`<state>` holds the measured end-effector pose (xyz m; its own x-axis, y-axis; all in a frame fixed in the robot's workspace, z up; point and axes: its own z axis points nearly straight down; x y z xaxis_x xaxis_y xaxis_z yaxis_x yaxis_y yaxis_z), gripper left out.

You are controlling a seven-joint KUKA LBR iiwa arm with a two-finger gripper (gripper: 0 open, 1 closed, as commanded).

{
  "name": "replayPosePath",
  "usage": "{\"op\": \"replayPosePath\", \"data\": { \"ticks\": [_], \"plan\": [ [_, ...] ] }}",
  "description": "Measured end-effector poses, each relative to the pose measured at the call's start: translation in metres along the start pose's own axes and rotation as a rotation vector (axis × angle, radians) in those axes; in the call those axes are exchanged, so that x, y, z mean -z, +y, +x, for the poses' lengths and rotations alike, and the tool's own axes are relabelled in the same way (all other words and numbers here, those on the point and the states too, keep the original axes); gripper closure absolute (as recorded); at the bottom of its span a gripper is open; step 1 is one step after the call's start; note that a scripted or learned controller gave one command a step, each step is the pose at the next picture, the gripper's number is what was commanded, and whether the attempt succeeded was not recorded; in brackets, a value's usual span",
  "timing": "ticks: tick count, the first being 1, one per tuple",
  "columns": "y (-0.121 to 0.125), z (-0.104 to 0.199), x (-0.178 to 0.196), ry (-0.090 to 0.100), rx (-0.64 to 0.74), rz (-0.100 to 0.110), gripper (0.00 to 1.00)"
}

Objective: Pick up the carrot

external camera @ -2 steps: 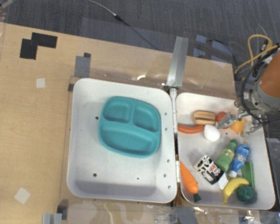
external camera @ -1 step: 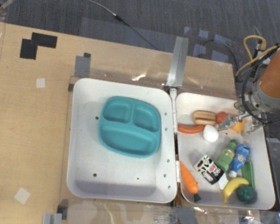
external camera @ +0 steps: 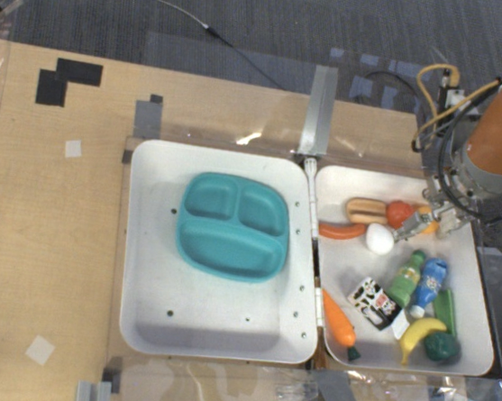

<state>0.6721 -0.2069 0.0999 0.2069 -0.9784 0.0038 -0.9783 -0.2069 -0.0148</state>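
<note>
Looks like we're at the approach stage here, nothing grabbed yet as far as I can see. The gripper sits low over the far right part of the right bin, right by the tomato and the hot dog, with the white egg just in front of it. Can't tell how the gripper is set, it's too small and cluttered there. The carrot is somewhere else entirely: lying at the near left edge of that same bin, hard against the wall that splits the two bins, orange body angled with the green end pointing toward the near side. So it's well apart from the gripper, diagonally across the bin, with the cow-print box and the bottles roughly in between. My guess is the next move needs the arm to lift clear of the pile, swing over to that near left corner, and line up across the carrot's width. Tricky bit is the wall right beside it, not much room for a finger on that side. The teal tray in the left bin isn't involved.
</note>
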Motion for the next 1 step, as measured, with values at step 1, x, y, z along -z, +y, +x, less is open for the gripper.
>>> {"op": "replayPosePath", "data": {
  "ticks": [1],
  "plan": [
    [-0.0021,-0.0106,-0.0091,0.000,0.228,-0.001,0.00]
  ]
}}
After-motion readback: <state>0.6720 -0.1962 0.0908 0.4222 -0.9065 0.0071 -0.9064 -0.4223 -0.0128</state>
